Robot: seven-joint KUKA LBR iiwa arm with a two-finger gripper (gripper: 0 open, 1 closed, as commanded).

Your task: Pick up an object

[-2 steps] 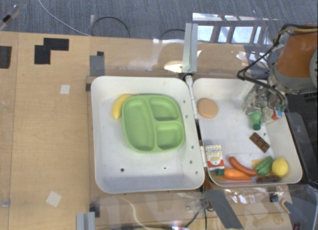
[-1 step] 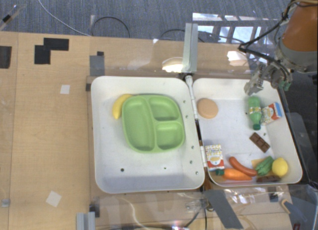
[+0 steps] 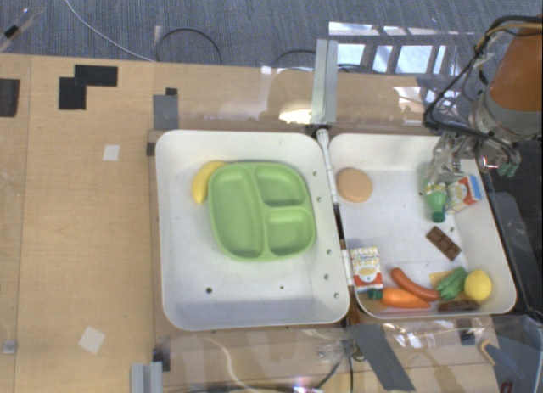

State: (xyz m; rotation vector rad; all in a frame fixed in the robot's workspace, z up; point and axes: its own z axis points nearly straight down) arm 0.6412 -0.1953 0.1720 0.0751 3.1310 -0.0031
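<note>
While my arm reaches in from the right over the right bin (image 3: 501, 238), my gripper (image 3: 440, 181) hangs low at that bin's far right part, directly above a small green bottle (image 3: 438, 206) and touching or nearly touching a red-and-white carton (image 3: 465, 191) just beside it. Whether my fingers are apart or together I cannot tell; the metal there is too tangled with what lies under it. The bottle seems the likeliest thing to take, yet I cannot see it between my fingers, and it looks to rest on the bin floor. So I judge the pick not yet made: the approach is done, the closing and the lift are left. Other candidates lie untouched in the same bin: a tan round bun (image 3: 354, 185), a brown chocolate bar (image 3: 443, 243), a lemon (image 3: 478, 285), a carrot (image 3: 403, 299). In the left bin (image 3: 182, 298) a green divided plate (image 3: 260, 210) lies against a banana (image 3: 203, 181).
</note>
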